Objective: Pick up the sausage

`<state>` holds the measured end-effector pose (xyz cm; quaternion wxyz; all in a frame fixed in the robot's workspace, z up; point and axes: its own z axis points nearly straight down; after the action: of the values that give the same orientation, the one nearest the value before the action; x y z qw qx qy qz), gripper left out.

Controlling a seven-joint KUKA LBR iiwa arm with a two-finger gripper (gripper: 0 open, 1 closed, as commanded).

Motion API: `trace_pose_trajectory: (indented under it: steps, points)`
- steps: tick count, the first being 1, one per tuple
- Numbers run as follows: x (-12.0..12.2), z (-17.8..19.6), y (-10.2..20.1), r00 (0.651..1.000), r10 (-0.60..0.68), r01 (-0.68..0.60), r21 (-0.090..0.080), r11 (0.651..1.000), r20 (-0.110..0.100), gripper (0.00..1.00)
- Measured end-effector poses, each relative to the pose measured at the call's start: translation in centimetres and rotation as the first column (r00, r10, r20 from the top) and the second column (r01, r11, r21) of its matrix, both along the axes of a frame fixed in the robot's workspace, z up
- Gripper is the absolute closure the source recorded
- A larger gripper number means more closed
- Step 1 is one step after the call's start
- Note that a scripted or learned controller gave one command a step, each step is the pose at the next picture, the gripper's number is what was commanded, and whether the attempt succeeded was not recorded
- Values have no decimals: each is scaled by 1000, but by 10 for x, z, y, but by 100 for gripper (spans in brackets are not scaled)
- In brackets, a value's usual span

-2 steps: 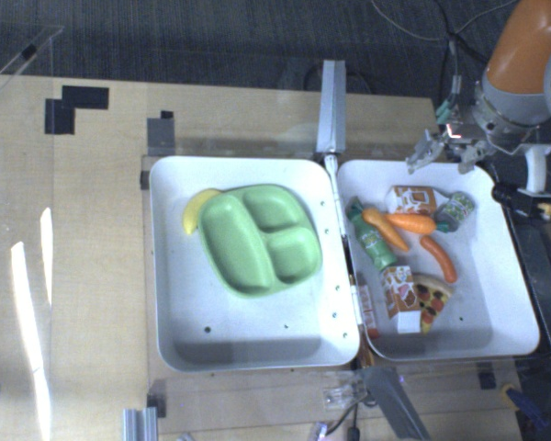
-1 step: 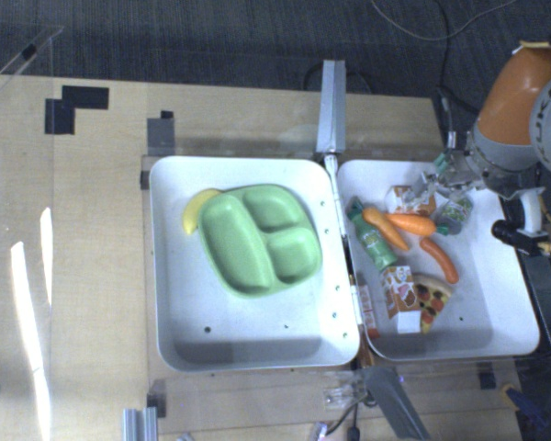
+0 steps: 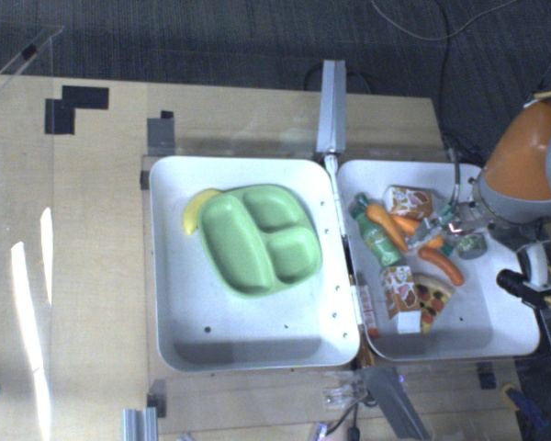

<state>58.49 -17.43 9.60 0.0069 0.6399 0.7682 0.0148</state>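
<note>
The sausage [image 3: 440,265], a short orange-red link, lies on the floor of the right bin [image 3: 496,329], right of the middle. My gripper [image 3: 457,226] hangs just above and a little behind it, at the end of the grey arm with the orange band [image 3: 528,154] that reaches in from the right. A small red light glows at the gripper's tip. Nothing shows between the gripper and the sausage, and the sausage rests flat on the bin.
Crowded round the sausage are a carrot [image 3: 387,224], a green bottle [image 3: 375,236], two snack boxes [image 3: 410,199] [image 3: 400,293] and a pizza slice [image 3: 432,300]. The left bin [image 3: 193,329] holds a green divided tray [image 3: 260,237] and a banana [image 3: 196,211].
</note>
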Motion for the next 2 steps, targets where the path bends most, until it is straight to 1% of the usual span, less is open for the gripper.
trace_pose_trajectory:
  steps: [1,2]
  points:
    - [-16,-7,30,988,-151,151,-13,988,-16,0]
    - [-61,-6,0,998,-59,59,-11,998,-16,0]
